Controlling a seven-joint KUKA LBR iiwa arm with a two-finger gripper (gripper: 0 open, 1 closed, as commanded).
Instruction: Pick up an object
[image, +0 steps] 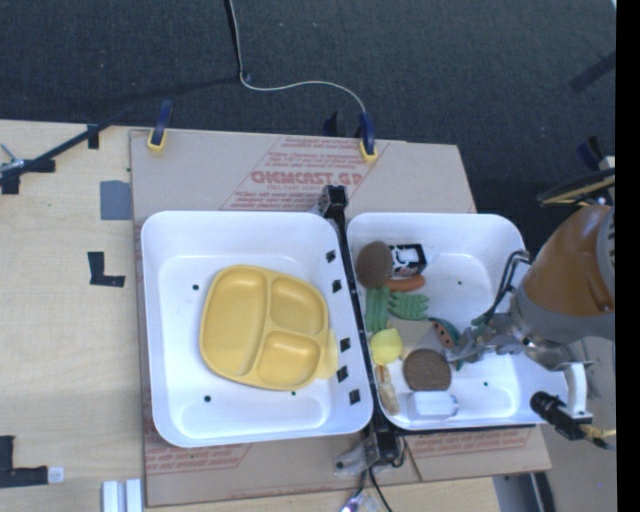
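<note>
Grey pincer (462, 347) low in right bin (497, 238) — beside brown disc (427, 370)

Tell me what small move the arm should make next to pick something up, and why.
Probably a short drop and nudge left onto the brown round object. The gripper sits just right of it in the right bin, with nothing visibly between its fingers. That object lies nearest, with the yellow ball and white block crowding its other sides.

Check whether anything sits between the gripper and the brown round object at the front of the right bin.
Nothing visible does. The gripper sits low in the right bin, just right of the brown round object, with bare white floor between them. The yellow ball lies on its far side.
</note>
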